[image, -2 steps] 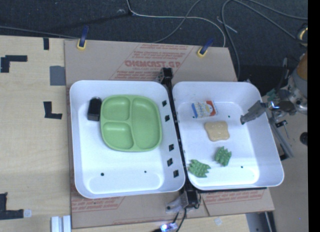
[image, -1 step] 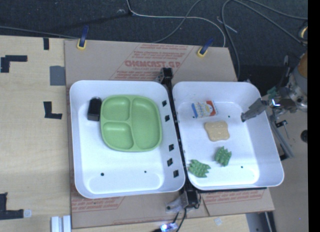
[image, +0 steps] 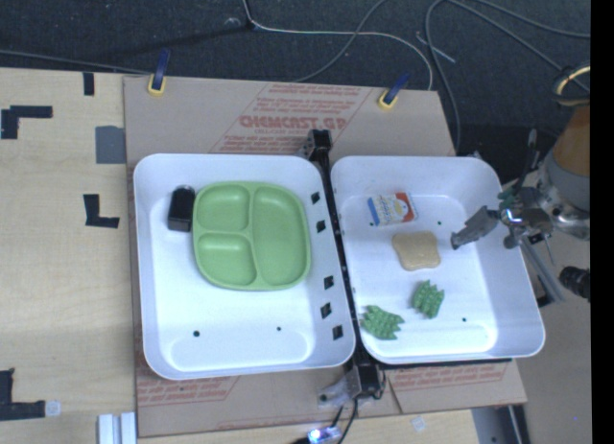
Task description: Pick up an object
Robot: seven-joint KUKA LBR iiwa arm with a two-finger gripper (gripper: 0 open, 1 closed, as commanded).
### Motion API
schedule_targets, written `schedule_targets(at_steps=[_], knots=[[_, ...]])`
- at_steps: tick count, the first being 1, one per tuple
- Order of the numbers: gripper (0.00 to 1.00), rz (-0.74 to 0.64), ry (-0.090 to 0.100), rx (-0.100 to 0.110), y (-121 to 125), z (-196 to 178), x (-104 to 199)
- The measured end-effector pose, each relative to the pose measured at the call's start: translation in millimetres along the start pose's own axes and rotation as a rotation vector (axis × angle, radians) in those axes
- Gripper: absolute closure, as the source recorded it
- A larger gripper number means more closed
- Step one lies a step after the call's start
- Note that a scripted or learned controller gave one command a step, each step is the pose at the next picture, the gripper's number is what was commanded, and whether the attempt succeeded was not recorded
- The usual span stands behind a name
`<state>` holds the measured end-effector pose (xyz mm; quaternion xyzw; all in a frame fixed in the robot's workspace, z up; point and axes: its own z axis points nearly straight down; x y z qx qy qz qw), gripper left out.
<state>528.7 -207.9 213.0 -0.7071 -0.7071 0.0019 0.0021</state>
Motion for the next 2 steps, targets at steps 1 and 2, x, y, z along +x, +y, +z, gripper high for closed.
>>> schedule_targets(at_steps=[1, 2], knots=[[0.0, 0.0, 0.001, 0.001, -10.1, 49.4, 0.5], [0.0, -0.001, 0.001, 0.001, -6.7, 103.6, 10.7]])
